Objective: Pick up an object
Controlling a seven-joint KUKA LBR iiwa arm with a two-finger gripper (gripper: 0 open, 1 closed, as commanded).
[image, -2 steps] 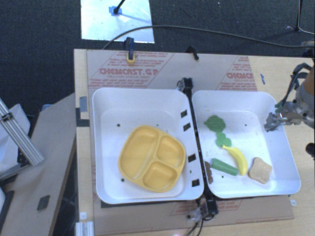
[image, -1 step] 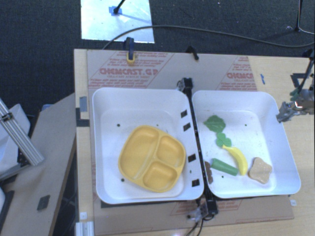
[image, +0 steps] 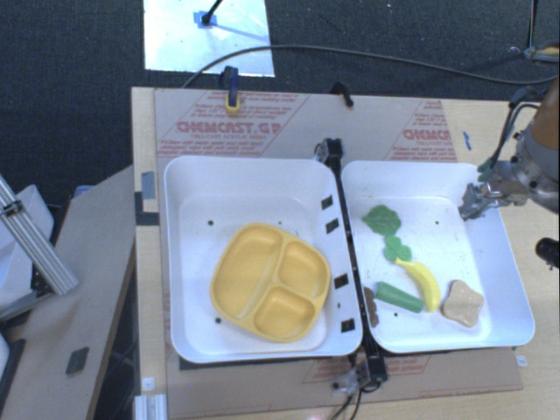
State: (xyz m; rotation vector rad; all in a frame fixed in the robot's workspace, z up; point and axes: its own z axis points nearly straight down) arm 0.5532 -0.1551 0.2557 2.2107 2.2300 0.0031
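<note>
The right bin (image: 490,234) holds a green leafy piece (image: 382,220), a small green piece (image: 396,251), a yellow banana (image: 421,281), a green cucumber-like stick (image: 398,297) and a tan cookie-shaped piece (image: 462,303). My gripper (image: 475,201) hangs at the bin's right rim near its far corner, reaching in from the right. It is well apart from all the pieces and nothing shows in it.
A yellow divided plate (image: 270,281) lies in the left bin (image: 192,199). A black clip strip (image: 341,243) runs between the two bins. Cables cross the bench behind the bins, and a metal rail (image: 31,239) stands at far left.
</note>
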